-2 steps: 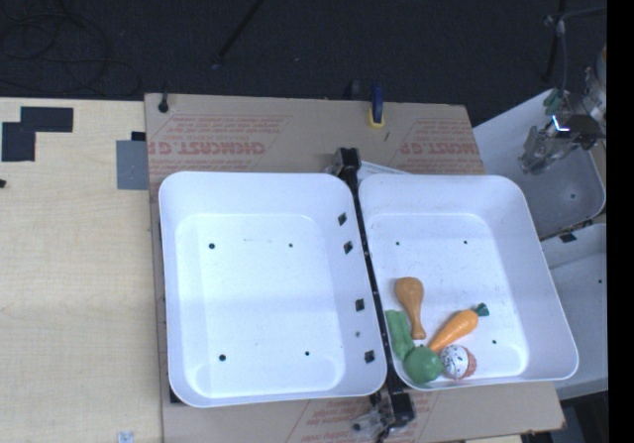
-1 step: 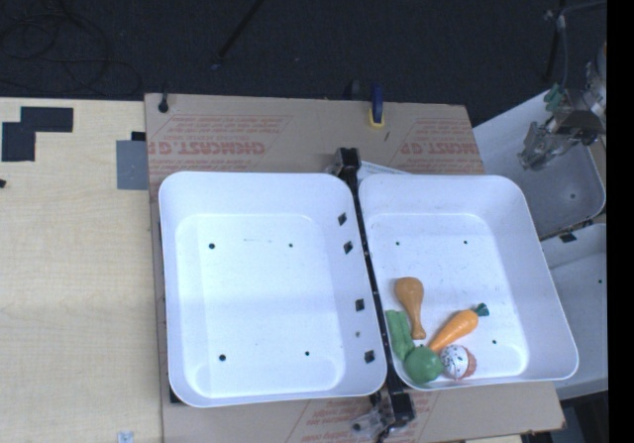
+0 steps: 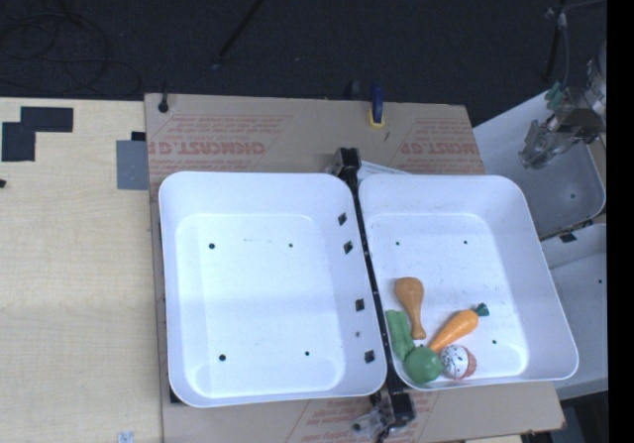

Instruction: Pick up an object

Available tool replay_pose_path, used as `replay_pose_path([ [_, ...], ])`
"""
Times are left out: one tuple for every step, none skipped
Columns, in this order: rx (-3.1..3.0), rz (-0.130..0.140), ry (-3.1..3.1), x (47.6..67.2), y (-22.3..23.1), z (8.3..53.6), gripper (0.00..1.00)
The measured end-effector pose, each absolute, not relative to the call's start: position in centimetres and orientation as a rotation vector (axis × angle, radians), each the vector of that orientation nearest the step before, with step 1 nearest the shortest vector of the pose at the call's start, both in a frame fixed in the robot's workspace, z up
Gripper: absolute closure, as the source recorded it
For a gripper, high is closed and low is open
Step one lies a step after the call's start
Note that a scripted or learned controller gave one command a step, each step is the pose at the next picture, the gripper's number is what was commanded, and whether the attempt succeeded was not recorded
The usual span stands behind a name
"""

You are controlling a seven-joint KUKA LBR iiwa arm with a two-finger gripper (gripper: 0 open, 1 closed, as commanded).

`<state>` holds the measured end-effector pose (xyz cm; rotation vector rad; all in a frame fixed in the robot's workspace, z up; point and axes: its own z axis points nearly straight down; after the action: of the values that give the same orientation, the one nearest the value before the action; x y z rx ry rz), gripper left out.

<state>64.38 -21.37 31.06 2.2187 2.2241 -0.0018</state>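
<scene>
Well off at the far right edge of the scene, beyond the bins, the grey two-finger gripper (image 3: pixel 547 146) hangs over a pale grey surface, too small and blurred to say how wide its jaws stand; nothing can be made out between them. Two shallow white plastic bins sit side by side on a brown cardboard sheet (image 3: pixel 297 134) printed with reddish lettering, which lies on a light wooden bench (image 3: pixel 69 263). A row of small black clips runs down the seam where the two bins meet. The left bin (image 3: pixel 173 282) shows only its white floor with a few dark dots. All the toys are gathered in the near part of the right bin (image 3: pixel 545 292), close to its left wall. A tan plastic drumstick-shaped piece (image 3: pixel 411 302) lies with its rounded head toward the far side. Just right of it, an orange toy carrot with a green tip (image 3: pixel 458 326) lies tilted, tip pointing far right. A green pear-like toy (image 3: pixel 413 350) lies along the near-left corner, its round end touching a small white-and-reddish ball-shaped toy (image 3: pixel 457 363) beside it.
</scene>
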Motion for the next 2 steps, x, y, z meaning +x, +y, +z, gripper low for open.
replay_pose_path([
  [2.221,-0.001,2.226,64.4,-14.9,32.9,1.00],
  [2.223,-0.003,2.220,64.4,-19.7,31.8,1.00],
])
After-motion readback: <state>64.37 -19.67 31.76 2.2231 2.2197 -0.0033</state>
